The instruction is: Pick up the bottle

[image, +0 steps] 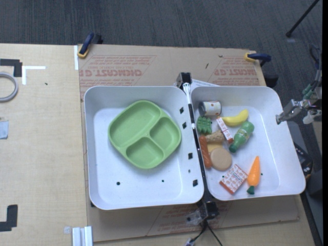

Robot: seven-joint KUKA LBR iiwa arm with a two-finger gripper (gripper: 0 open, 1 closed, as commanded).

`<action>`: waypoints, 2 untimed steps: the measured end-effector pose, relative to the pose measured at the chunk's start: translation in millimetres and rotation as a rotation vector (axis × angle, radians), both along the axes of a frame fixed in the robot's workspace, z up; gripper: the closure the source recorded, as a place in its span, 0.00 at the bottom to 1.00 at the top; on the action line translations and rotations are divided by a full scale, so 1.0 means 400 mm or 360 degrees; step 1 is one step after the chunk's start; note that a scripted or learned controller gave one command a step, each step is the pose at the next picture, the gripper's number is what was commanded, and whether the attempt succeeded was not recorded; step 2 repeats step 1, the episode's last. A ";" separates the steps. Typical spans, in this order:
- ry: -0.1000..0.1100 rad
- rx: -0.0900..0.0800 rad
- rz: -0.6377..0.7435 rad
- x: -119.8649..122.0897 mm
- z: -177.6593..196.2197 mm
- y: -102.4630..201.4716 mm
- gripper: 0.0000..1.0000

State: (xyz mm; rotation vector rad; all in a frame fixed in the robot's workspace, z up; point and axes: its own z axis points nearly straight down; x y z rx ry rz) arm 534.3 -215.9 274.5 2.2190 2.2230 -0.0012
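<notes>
The bottle (241,136) is small and green with a pale label. It lies tilted in the right bin (277,152), cap end toward the upper right. A yellow banana (236,118) lies just above it and a wrapped snack bar (224,129) touches its left side. A round tan cookie (221,159) sits just below its base.
Also in the right bin are a small can (210,107), a green broccoli piece (204,124), a sausage (205,150), a red-and-white box (233,179) and a carrot (253,172). The left bin (102,178) holds a green divided plate (145,134). A grey metal fitting (292,110) sticks out past the right bin's rim.
</notes>
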 end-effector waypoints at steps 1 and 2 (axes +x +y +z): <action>0.0000 -0.0002 0.0005 0.002 0.024 0.000 1.00; 0.0000 -0.0002 0.0005 0.002 0.024 0.000 1.00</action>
